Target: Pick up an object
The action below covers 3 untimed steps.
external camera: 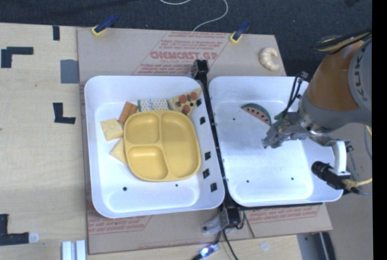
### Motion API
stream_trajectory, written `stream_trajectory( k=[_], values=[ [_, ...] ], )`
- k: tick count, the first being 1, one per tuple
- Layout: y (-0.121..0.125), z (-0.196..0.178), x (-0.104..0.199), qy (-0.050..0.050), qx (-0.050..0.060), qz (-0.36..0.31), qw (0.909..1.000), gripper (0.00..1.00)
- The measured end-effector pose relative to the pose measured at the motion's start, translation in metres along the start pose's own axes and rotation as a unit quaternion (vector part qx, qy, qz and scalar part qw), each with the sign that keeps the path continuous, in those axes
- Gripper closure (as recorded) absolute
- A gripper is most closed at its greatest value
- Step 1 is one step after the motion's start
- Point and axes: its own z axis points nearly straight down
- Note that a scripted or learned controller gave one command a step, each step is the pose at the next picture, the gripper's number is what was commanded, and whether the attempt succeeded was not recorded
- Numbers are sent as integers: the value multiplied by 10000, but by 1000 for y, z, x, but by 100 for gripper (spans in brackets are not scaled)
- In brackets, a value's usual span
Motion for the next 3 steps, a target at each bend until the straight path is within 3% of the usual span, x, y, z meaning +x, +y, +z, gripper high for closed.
stream_trajectory(
  k=[1,2,3],
  values=[
    [9,-57,-4,-3,0,-2,10000,100],
    [10,-67,-3,5,17,-3,10000,100],
    [34,-57,51,11,23,-28,10000,100]
  ],
)
